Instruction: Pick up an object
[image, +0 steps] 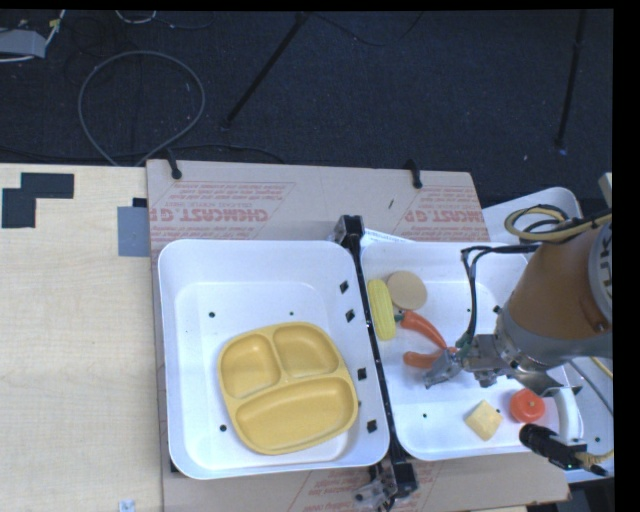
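Carrots (425, 328), the orange pieces in the right bin (440, 445), look like what the gripper (443, 368) is going for. One lies slanted near the bin's middle, and a second orange bit (420, 358) sits just below it, right at the fingertips. The fingers seem spread a little with nothing between them, so I'd call them released, not grasping yet.

If it were me, I'd drop straight down over that lower orange bit, straddle it across its thin side, and squeeze before lifting. The pieces are close together, so a sloppy approach could just shove them apart.

Rest of that bin: a yellow corn cob (380, 307) along the left wall, a tan round disc (407, 290) next to it toward the far edge, a pale cheese wedge (484, 420) near the front edge, and a red tomato-looking thing (527, 405) by the front right corner.

Left bin (185, 290) holds a yellow divided plate (288, 387), sitting toward the front right.
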